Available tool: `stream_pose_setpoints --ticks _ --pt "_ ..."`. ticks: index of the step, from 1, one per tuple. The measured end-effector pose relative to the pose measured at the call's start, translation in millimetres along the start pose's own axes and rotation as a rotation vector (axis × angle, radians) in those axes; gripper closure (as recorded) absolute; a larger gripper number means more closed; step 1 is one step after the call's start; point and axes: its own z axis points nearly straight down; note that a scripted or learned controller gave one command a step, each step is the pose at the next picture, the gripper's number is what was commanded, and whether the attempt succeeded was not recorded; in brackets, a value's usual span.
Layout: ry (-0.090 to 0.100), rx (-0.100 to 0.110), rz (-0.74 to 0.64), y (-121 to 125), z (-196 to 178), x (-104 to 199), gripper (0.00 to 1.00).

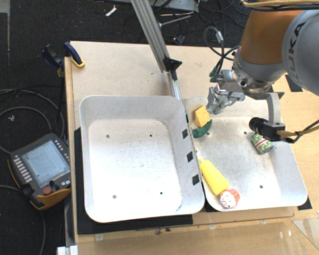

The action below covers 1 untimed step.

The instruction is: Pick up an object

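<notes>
My gripper hangs over the far left part of the right bin, its metal fingers pointing down just right of a yellow block. Nothing shows between the fingers. Under the yellow block a dark green piece lies against the bin's left wall. A long yellow object lies near the front left of that bin, with a small red and white object at its near end. A small green and red can lies toward the bin's right side.
The left bin stands beside the right one on the bench. A slanted metal rail runs from the top down to the gap between the bins. A teach pendant lies on the floor at left.
</notes>
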Motion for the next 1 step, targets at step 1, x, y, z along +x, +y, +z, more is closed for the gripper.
stream_pose_setpoints --ticks 1 --pt "0.000 0.002 0.000 17.4 23.6 43.7 1.00"
